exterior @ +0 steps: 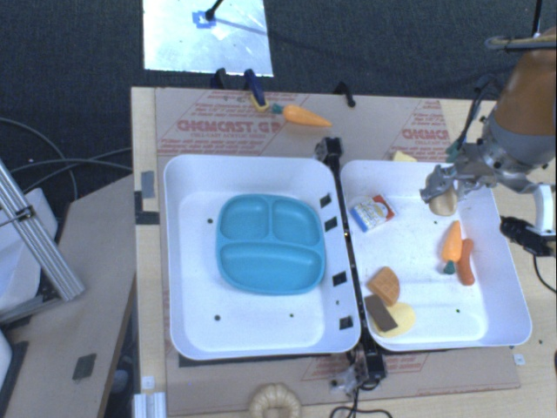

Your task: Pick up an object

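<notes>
I see the metal two-finger gripper (442,190) over the right white bin (509,316), touching a small beige rounded object (444,204); grip state unclear.

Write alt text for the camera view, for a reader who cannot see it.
A robot arm reaches in from the right, its gripper low over a small tan object in the right bin, which also holds a carrot, a sausage, a packet and bread pieces. The left bin holds a blue divided plate.
</notes>
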`<state>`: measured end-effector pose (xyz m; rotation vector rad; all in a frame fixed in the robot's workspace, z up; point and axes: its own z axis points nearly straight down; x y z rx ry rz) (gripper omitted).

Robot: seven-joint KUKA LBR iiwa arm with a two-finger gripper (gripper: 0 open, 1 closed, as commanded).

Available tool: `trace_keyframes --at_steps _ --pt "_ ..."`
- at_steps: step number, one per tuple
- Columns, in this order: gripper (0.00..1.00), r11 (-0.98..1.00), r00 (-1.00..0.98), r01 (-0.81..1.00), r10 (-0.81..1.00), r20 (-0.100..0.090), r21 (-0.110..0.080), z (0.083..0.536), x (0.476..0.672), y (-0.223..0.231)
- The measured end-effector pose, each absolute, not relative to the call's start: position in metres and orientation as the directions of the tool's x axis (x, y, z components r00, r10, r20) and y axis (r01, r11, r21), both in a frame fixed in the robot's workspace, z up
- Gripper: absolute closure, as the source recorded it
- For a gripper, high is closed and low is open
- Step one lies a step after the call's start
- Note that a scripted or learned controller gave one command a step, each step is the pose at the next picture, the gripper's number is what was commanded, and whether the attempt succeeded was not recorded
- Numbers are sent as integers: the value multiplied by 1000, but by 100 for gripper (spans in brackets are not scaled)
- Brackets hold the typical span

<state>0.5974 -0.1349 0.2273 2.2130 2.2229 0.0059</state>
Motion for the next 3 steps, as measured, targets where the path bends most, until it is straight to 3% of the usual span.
trace_keyframes --at_steps 1,2,3 --pt "100 6 -6 1000 1000 1 -2 220 555 -100" --pt "100 8 -8 1000 1000 2 0 235 532 -62" --pt "100 1 -1 1000 1000 0 -1 214 530 -67"
